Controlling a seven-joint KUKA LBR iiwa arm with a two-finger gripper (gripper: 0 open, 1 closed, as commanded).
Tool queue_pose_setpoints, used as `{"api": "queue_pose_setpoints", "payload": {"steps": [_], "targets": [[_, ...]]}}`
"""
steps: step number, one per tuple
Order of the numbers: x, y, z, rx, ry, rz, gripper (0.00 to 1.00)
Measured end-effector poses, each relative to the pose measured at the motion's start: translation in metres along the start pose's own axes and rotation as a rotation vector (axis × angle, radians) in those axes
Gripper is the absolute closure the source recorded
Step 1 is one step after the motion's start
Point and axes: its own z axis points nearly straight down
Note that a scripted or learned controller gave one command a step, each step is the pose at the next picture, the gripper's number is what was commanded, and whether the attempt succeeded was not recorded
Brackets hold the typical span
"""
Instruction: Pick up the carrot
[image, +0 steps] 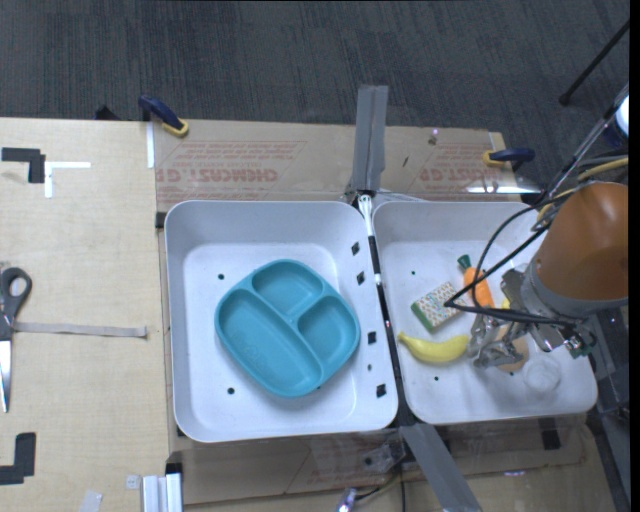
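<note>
So the carrot (482, 287) is lying in the right bin (420, 225), right-centre of the frame, green top pointing up-left, with a sponge-looking block (436, 306) just beside it and a banana (436, 347) below. My gripper (492, 345) is low by the banana's right tip; can't tell its state. Risk as I see it: I'm nearer the banana, so I could grab that or bump the block.

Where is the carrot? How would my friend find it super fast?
Look in the right bin, not the left one with the blue plate. Near its middle, the carrot lies above the yellow banana, beside a speckled sponge. It is the only orange thing with a green top.
</note>
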Motion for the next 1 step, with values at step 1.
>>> {"api": "queue_pose_setpoints", "payload": {"steps": [1], "targets": [[-0.0001,0.0001,0.0000,0.000,0.000,-0.001,0.00]]}}
